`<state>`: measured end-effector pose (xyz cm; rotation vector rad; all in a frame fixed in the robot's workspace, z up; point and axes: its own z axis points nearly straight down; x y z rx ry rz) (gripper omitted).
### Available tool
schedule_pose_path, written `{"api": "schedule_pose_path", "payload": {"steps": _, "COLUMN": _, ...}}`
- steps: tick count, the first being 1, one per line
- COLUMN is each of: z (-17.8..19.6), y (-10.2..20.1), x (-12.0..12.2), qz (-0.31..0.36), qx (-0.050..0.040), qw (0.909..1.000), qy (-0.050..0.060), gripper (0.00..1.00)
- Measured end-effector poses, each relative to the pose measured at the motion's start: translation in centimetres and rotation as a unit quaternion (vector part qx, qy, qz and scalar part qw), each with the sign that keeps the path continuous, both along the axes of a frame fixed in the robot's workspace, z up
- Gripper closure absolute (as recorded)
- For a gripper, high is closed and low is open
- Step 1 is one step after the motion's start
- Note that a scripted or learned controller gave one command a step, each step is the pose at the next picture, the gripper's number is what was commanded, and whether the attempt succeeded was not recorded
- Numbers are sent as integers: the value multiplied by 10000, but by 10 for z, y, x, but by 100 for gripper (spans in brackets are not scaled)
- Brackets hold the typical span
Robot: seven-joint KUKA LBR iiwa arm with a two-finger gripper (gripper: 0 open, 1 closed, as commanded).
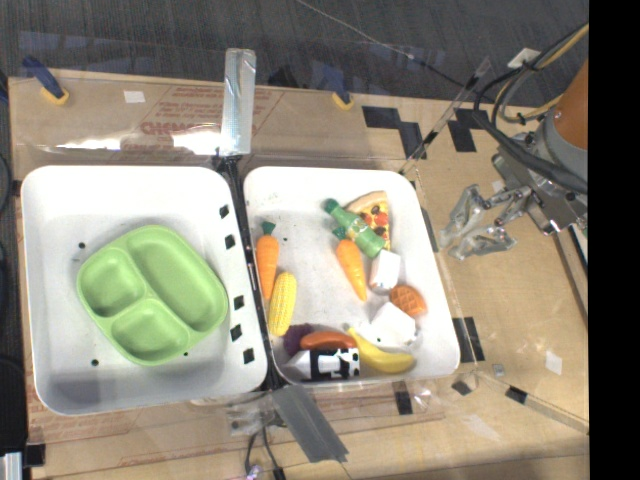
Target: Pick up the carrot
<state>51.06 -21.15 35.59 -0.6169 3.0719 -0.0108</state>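
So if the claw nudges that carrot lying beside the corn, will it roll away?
Probably a little. The carrot looks round and tapered, so it would likely roll in a curve. The corn beside it and the bin wall should stop it soon. Its glossy surface suggests hard, light plastic, possibly slippery.

A wooden bench (520,318) carried two shallow white bins side by side, the left bin (40,268) touching the right bin (300,183).

Two bins side by side on surface (520,308). Left bin (50,208): divided plate (150,293). Right bin (300,188): carrot (266,260) at left wall, corn (281,302) just below it; second carrot (352,267) mid-bin; banana (380,356) at near edge. Pincer (478,230) right of bins, over surface.
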Motion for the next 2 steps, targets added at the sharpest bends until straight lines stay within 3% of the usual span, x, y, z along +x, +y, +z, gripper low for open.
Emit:
{"api": "schedule_pose_path", "payload": {"steps": 1, "z": -38, "y": 2, "x": -18, "qz": 1383, "qx": 17, "qw": 9904, "qy": 49, "gripper": 100}}
{"api": "schedule_pose_path", "payload": {"steps": 2, "z": -32, "y": 2, "x": -14, "qz": 3333, "qx": -4, "qw": 9428, "qy": 36, "gripper": 100}}
